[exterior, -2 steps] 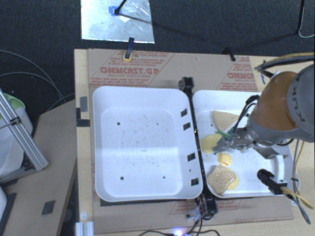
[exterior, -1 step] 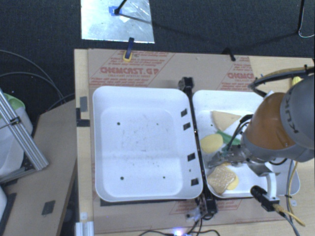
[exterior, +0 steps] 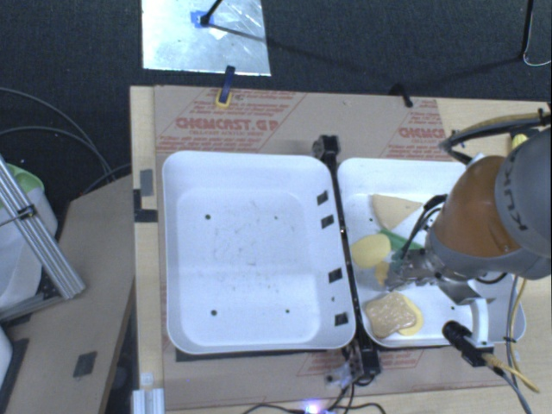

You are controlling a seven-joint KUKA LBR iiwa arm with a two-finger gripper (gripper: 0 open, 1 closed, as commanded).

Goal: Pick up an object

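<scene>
in the left bin (exterior: 250, 257) nothing needs doing; in the right bin (exterior: 414, 172) lie a yellow lemon-like piece (exterior: 369, 250), a tan cracker (exterior: 390, 313) and a pale wedge (exterior: 395, 208). gripper (exterior: 404, 270) hangs between them, fingers' state untellable. best to centre over one item before closing.

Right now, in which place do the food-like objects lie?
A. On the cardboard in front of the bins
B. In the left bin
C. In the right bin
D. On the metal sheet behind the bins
C: the pale wedge, the yellow round object and the tan bread-like piece all lie in the right bin, below the arm.
</scene>
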